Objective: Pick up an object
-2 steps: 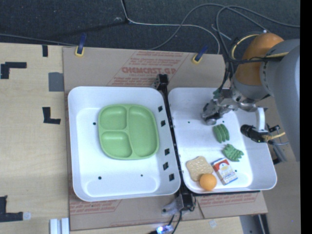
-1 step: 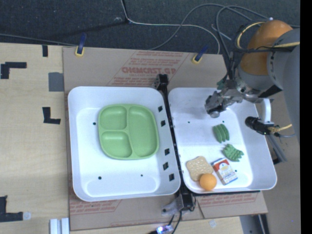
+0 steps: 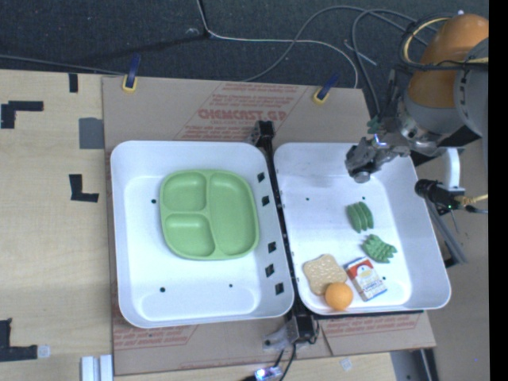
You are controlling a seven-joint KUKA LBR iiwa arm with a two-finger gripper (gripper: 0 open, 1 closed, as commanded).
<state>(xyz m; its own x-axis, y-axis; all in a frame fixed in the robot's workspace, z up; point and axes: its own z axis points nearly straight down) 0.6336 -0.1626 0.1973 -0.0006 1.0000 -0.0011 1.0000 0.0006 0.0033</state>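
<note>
The right bin [image 3: 317, 173] holds a green pea pod [image 3: 359, 216], a green leafy toy [image 3: 379, 248], a tan bread slice [image 3: 323, 271], an orange ball [image 3: 339, 296] and a small red and white carton [image 3: 366, 279]. My gripper [image 3: 361, 163] hangs over the bin's far right corner, above and apart from the pea pod. Nothing shows between its fingers.
The left bin [image 3: 135, 213] holds a green divided plate [image 3: 209, 213]. A black clip divider [image 3: 270, 205] runs between the bins. Cables [image 3: 317, 30] lie on the dark surface behind the bench. The arm's orange band [image 3: 456, 42] sits at the upper right.
</note>
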